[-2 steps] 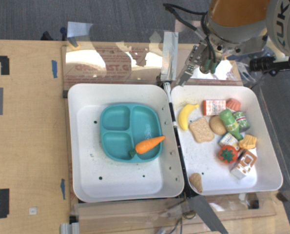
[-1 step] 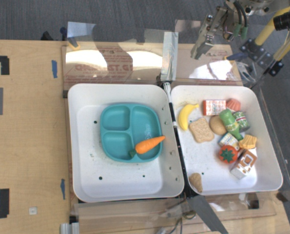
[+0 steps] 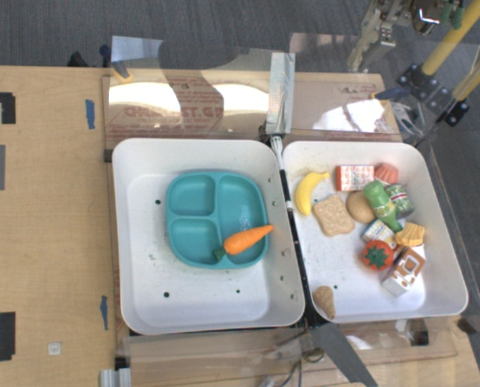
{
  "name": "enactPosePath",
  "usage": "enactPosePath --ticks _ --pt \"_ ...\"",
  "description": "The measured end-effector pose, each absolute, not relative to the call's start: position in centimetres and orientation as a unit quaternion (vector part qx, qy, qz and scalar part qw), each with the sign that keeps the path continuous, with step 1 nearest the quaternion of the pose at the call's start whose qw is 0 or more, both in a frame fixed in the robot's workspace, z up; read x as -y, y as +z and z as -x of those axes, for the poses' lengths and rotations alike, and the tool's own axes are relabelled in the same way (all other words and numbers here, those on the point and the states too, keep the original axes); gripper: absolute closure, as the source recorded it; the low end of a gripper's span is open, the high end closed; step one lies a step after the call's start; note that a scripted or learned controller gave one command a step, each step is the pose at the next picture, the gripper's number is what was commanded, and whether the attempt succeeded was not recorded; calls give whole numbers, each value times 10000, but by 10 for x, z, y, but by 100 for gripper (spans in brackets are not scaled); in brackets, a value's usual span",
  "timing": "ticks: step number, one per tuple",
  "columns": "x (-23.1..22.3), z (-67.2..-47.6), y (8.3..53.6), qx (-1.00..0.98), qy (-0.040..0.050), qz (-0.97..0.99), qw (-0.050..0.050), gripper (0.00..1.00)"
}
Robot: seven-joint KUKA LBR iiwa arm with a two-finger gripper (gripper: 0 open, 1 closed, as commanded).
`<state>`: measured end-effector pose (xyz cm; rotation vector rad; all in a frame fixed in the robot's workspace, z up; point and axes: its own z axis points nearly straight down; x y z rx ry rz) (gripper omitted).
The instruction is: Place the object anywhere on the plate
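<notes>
A teal divided plate [image 3: 215,218] lies in the left white bin [image 3: 135,240]. An orange toy carrot [image 3: 248,239] rests on the plate's lower right part, its tip pointing over the right rim. My gripper [image 3: 377,35] hangs at the top right, beyond the back edge of the right bin [image 3: 441,289], far from the plate and the carrot. I see nothing held in it.
The right bin holds several toy foods: a banana [image 3: 307,190], a bread slice [image 3: 333,214], a red carton [image 3: 354,176], a green piece [image 3: 382,200], a tomato [image 3: 377,255] and a brown piece [image 3: 325,300] at the front. Cardboard flaps stand behind both bins.
</notes>
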<state>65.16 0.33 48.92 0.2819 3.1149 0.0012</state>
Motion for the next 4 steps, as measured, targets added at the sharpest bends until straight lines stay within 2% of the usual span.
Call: enactPosePath --ticks 1,2,4 --pt "66 -658 487 -9984 -7 -565 61 100" --pt "121 -657 487 -9971 -10 -757 59 100" --pt "225 -661 487 -9988 -21 488 59 100"
